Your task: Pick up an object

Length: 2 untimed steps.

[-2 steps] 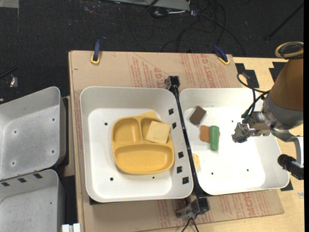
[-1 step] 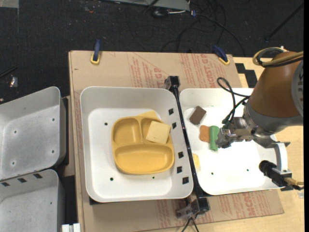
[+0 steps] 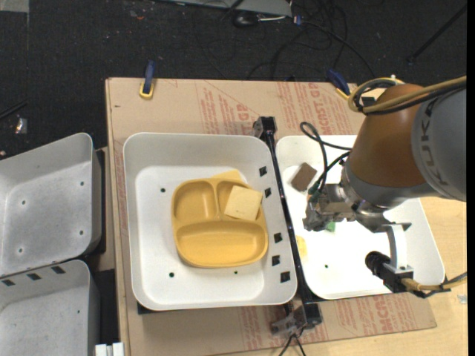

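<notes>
Bins sit side by side on a brown board (image 3: 223,106). At the middle of the left bin (image 3: 148,162) lies a yellow divided plate (image 3: 215,232), and a pale yellow block (image 3: 243,202) rests tilted on the plate's upper right compartment, at about two o'clock from the plate's centre.

In the right bin (image 3: 415,273), a small brown block (image 3: 303,176) lies near the bin's upper left corner, at roughly ten o'clock from the bin's middle. A bit of yellow (image 3: 300,240) shows at the bin's left wall, about nine o'clock, too small to identify.

Reaching in from three o'clock, the arm (image 3: 415,150) hangs over the right bin. Its claw (image 3: 320,217) is low over the bin's left half, at about five o'clock from the brown block and apart from it. Whether the claw is open or closed cannot be told, and nothing can be made out in its grip.
</notes>
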{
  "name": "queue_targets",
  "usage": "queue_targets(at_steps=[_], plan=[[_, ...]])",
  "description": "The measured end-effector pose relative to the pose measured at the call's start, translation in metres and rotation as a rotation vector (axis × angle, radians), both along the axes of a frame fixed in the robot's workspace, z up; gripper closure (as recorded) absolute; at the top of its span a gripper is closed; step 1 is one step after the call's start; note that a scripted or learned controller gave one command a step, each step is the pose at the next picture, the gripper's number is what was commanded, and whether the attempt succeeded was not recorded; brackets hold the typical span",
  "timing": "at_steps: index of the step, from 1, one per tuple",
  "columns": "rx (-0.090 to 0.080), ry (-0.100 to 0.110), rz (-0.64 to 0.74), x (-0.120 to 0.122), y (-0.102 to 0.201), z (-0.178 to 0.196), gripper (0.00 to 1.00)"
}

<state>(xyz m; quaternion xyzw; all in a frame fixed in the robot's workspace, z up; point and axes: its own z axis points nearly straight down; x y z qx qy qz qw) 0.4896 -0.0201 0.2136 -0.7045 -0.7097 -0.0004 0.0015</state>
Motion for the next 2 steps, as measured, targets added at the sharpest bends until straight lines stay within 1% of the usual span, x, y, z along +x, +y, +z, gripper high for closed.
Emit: queue_targets(at_steps=[1,2], plan=[[-0.001,-0.002,0.001,0.002,0.056,0.015,1.0],[-0.001,-0.001,0.001,-0.01,0.113,0.016,1.0]])
